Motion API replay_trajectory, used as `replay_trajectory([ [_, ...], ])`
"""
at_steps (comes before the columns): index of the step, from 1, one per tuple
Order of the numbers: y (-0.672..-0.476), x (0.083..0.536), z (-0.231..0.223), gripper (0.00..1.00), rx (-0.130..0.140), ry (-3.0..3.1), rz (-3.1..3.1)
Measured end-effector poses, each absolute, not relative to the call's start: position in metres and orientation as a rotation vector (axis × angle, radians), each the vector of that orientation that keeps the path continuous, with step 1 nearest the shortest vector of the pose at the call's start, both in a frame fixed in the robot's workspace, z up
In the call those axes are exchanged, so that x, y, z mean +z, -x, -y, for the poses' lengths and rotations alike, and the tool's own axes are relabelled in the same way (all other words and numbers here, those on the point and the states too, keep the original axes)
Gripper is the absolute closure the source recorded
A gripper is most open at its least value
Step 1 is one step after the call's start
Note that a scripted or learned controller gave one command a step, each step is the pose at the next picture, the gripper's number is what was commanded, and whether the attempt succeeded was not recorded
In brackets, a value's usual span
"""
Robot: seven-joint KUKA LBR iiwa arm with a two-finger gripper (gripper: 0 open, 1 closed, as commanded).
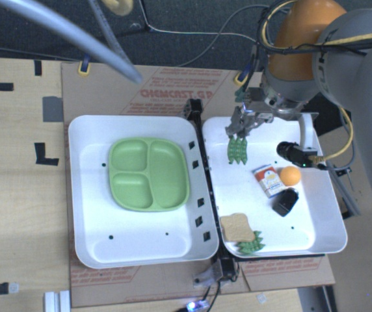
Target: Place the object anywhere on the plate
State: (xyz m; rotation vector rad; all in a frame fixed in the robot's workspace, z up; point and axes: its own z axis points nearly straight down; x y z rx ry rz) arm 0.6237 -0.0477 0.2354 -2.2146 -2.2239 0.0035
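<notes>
1. Plate (150,174) first: green, with three compartments, lying flat in the left bin (85,194), all three compartments bare.
2. My end effector (239,130) hangs over the right bin (316,229), on the far side of the divider from the plate, near that bin's rear left corner.
3. Right below my fingertips there's a small green ridged object (238,150), upright-looking, its top touching or almost touching the tips.
4. Fingers look narrowly spaced around the top of that green object, but from this slant I cannot tell whether they truly pinch it or just sit above it.
5. The green object is beyond the plate's right edge, across the wall between the two bins, level with the plate's rear rim.
6. Further from the plate, in the same right bin: a small red-and-white packet (267,177), an orange ball (291,176) just beside it, and a black block (285,202) just in front of those.
7. Nearer the front, right of the plate's front corner past the divider, a tan slice of bread (236,226) with a leafy green piece (251,244) touching its front edge.
</notes>
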Motion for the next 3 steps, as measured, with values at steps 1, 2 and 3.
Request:
replay_trajectory([
  [1, -0.597, 0.243, 0.000, 1.00, 0.003, 2.214, 2.224],
  [2, -0.573, 0.241, -0.056, 1.00, 0.004, 2.214, 2.225],
  [3, -0.540, 0.241, -0.096, 1.00, 0.005, 2.215, 2.224],
])
